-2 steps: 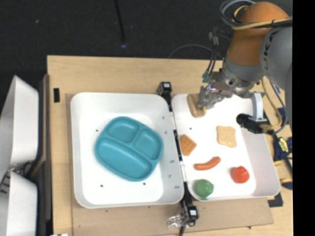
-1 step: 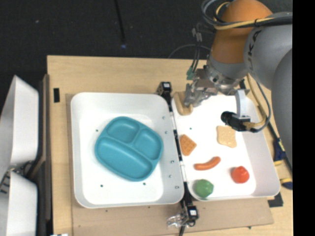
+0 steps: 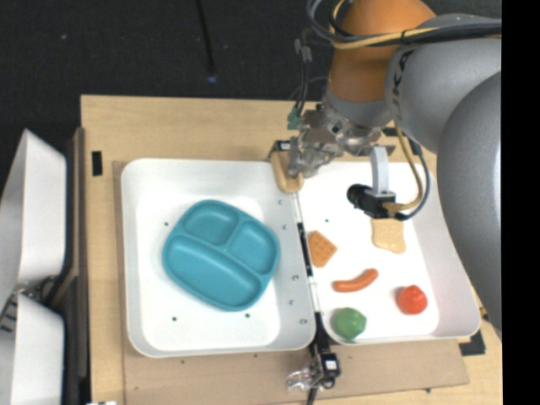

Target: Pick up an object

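Pale wooden bench [image 3: 101, 226] against a dark floor, bearing two shallow white bins side by side. Left white bin [image 3: 143, 310] holds a teal plastic divided plate [image 3: 221, 254], lying flat, roughly central. Right white bin [image 3: 447, 302] holds small toy foods: a tan waffle-like wedge [image 3: 321, 248] near the divider, a pale cracker-shaped slice [image 3: 389, 236] further right, an orange-red sausage [image 3: 355, 281] between them and lower, a red tomato-like ball [image 3: 411, 299], and a green round vegetable [image 3: 348, 321] in the near corner.

Grey arm with orange band reaches in from the right; the gripper [image 3: 291, 174] sits at the far end of the rim shared by the bins. A tan piece [image 3: 287, 175] shows at the fingertips, apparently pinched between them, though whether it is a held object or part of the finger is hard to tell at this size. Best reading: fingers pressed together on that tan piece.

Handling judgement: all pieces look like light moulded plastic or rubber, stiff enough not to deform, not fragile. Flat ones (wedge, slice) likely need an edge pinch and may slip against the smooth bin floor. Sausage probably easiest, taken across its narrow middle. Round ones could roll out of closing fingers. Plate is wide; only its rim offers a hold.
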You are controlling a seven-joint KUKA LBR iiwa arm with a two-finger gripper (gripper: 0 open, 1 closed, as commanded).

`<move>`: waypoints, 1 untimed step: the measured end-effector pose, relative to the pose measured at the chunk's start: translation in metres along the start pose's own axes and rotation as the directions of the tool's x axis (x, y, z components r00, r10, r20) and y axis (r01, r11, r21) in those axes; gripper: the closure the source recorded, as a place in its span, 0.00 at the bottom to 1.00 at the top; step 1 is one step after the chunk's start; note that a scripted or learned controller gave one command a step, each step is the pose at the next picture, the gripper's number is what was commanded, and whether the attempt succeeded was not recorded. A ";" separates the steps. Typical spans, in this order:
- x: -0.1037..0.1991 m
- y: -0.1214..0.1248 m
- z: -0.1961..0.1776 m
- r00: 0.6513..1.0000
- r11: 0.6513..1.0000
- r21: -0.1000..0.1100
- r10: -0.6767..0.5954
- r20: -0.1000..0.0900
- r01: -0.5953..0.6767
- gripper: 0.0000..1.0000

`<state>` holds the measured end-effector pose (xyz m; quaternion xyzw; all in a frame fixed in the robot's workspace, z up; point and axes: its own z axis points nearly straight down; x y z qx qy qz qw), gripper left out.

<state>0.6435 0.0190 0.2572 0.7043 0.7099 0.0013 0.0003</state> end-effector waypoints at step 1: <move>0.054 0.002 0.019 1.000 1.000 0.003 0.002 0.002 -0.002 1.00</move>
